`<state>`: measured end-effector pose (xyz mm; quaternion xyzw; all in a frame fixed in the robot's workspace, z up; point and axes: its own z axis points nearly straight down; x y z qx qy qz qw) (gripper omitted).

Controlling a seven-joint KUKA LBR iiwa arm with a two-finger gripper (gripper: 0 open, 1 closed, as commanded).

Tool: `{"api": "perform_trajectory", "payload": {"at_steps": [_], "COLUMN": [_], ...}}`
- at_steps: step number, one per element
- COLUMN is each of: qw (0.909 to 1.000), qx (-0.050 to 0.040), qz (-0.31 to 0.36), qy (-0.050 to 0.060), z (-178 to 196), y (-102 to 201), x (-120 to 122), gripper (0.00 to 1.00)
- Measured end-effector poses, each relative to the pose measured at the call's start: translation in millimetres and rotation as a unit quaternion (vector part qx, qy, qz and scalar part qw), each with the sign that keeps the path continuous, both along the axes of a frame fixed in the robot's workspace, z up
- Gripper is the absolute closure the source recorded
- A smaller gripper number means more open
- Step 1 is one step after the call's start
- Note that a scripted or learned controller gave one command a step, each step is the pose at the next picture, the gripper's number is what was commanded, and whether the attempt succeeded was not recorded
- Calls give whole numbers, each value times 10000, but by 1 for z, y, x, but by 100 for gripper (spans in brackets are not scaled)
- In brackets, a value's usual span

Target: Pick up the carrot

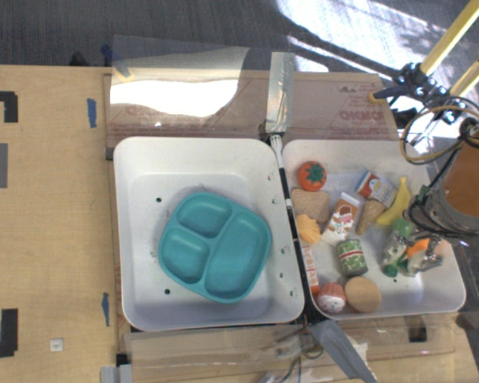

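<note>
The carrot [417, 248], a small orange toy with green leaves, lies at the right end of the right bin [447, 294]. My gripper [413, 252] reaches in from the right edge and sits low over it. Its silvery fingers [395, 250] stand on either side of the orange body and are closed on it. The green leaves stick out to the lower left of the fingers. The arm's orange band [471, 183] hangs just above and to the right.
The right bin also holds a tomato [310, 175], a banana [397, 203], a juice box [373, 185], a green can [352, 256], a brown roll [362, 294] and several other toy foods. A teal divided plate [215, 247] lies in the left bin [136, 166].
</note>
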<state>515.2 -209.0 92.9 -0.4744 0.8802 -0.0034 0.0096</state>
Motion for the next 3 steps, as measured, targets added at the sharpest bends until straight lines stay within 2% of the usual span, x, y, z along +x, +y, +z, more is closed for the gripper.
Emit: {"api": "perform_trajectory", "payload": {"at_steps": [1, 2, 3], "qw": [9834, 9639, 9147], "qx": [-68, -63, -66], "qz": [1811, 2662, 4040], "qy": [2, 31, 49], "z": [0, 155, 7], "y": [3, 31, 50], "x": [-29, 1, -2], "gripper": [100, 100, 100]}}
